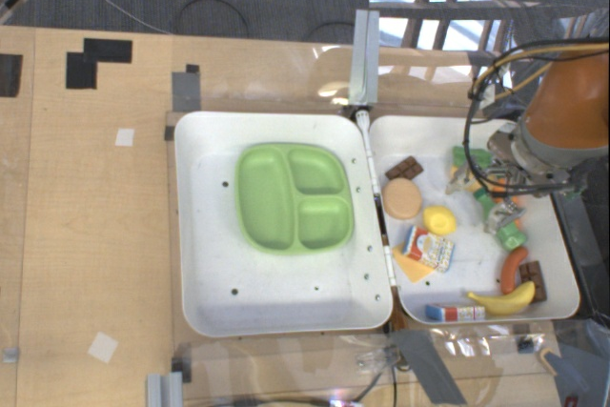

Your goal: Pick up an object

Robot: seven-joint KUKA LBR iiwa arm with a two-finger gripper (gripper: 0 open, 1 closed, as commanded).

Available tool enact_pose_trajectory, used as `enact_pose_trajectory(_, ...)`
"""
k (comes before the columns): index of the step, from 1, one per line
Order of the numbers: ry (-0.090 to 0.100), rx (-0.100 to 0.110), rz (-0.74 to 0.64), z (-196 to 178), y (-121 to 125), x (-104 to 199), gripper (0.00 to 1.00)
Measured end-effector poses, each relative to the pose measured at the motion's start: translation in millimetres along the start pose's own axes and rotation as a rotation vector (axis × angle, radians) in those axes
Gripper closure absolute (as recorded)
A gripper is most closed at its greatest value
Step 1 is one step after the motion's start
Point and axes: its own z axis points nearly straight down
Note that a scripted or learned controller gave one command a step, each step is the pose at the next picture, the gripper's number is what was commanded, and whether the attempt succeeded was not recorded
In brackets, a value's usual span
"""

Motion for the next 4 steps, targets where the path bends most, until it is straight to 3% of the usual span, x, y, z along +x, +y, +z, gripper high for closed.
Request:
enact_pose_trajectory(1,0.011,-0.009,-0.011,14,12,21,0.00)
enact_pose_trajectory(3,0.013,-0.010,-0.015,16,5,-16,0.00)
enact_pose_trajectory(4,0.014,-0.011,-0.179,14,-2,32,0.00)
